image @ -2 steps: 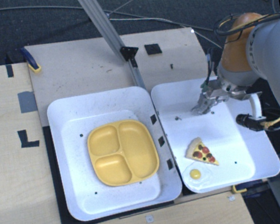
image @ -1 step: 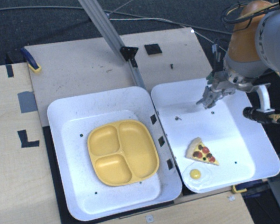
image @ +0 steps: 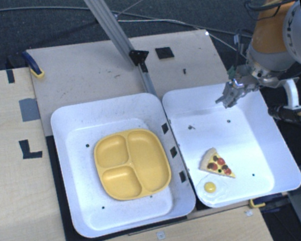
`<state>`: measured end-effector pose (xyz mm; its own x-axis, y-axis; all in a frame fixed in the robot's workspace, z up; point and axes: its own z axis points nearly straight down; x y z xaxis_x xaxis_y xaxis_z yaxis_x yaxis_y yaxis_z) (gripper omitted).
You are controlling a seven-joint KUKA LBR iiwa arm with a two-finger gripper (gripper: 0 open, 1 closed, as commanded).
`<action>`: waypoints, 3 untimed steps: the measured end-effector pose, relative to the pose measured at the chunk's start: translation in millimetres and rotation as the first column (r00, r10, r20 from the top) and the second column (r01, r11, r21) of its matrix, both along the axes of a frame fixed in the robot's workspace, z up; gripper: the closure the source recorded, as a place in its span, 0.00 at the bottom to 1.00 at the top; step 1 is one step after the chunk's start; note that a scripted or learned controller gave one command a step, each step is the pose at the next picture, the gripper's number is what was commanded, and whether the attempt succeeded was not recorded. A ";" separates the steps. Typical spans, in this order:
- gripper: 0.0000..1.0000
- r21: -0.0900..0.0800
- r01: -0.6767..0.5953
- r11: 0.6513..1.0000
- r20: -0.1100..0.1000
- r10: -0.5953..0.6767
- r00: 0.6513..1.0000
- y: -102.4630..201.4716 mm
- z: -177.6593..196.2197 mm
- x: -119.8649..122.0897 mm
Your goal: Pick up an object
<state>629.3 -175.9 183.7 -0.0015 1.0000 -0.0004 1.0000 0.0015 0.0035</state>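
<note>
Where the right bin (image: 255, 127) holds its contents, we list one toy pizza slice (image: 216, 164), a wedge with red toppings, lying on the bin floor toward the near edge. Just beside it, nearer the front rim, we list one small round yellow piece (image: 209, 187), too small for us to identify further. We read no brand, label or writing on either item.

One end effector (image: 228, 97) hangs over the far part of the same bin, well apart from the slice and with nothing between its fingers; we cannot tell from this angle whether those fingers are spread or closed. One grey arm (image: 276, 31) with an orange band carries it and is cut off at the right edge.

One left bin (image: 71, 160) contains one yellow divided plate (image: 132, 164) with three compartments. Both bins touch along their inner rims.

On the surface (image: 84, 71) we count several dark tape patches, one yellow-and-blue clamp (image: 33, 65) at the far left corner, and one slanted metal rail (image: 113, 25), cut off at the top. Thin cables cross the dark floor beyond.
</note>
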 end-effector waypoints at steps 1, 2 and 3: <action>1.00 -0.001 0.001 1.000 0.001 -0.001 1.000 -6.7 57.5 -5.6; 1.00 0.000 0.000 1.000 -0.002 0.000 1.000 -6.2 82.2 -5.1; 1.00 0.001 -0.004 1.000 -0.003 0.004 1.000 43.9 84.5 -0.5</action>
